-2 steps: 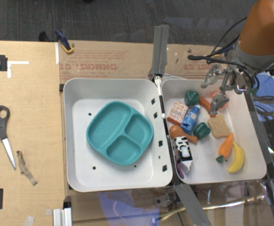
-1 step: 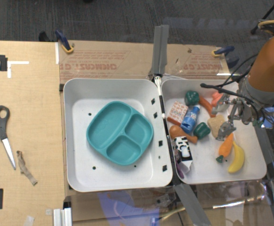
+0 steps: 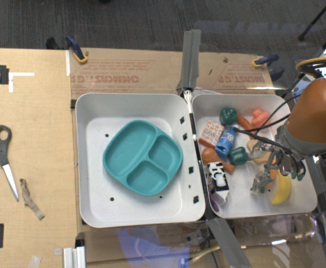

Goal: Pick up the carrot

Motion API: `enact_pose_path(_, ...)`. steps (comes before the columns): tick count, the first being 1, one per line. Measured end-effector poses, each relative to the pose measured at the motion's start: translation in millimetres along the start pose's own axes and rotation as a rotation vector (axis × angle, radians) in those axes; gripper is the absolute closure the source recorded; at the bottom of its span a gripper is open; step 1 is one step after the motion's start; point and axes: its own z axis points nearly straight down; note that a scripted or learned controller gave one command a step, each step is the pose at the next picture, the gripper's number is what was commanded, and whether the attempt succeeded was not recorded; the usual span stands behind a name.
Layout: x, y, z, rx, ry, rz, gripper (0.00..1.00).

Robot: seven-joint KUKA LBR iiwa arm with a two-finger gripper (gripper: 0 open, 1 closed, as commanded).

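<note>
Two white bins (image 3: 84, 166) were set side by side. An orange carrot (image 3: 246, 121) was seen among toys in the right bin. The gripper (image 3: 261, 184) was hung beside a banana (image 3: 281, 190); its grip could not be told, perhaps from blur.

The arm (image 3: 313, 116) runs off the right edge and covers the right bin's (image 3: 246, 208) far side. Beneath it, the gripper (image 3: 261, 184) is a blurred tangle of cables; its fingers are unreadable. The carrot (image 3: 246, 121) lies half-buried among toys.
</note>
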Motion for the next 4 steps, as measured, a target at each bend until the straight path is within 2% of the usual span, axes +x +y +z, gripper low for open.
enact_pose_path(1,-2,1,-10,0.001,-0.005,-0.004,1.00)
enact_pose_path(2,0,36,-123,0.000,-0.005,0.011,1.00)
enact_pose_path(3,44,-9,0,0.001,-0.003,-0.103,1.00)
enact_pose_path(4,49,31,-164,0.001,-0.006,-0.436,1.00)
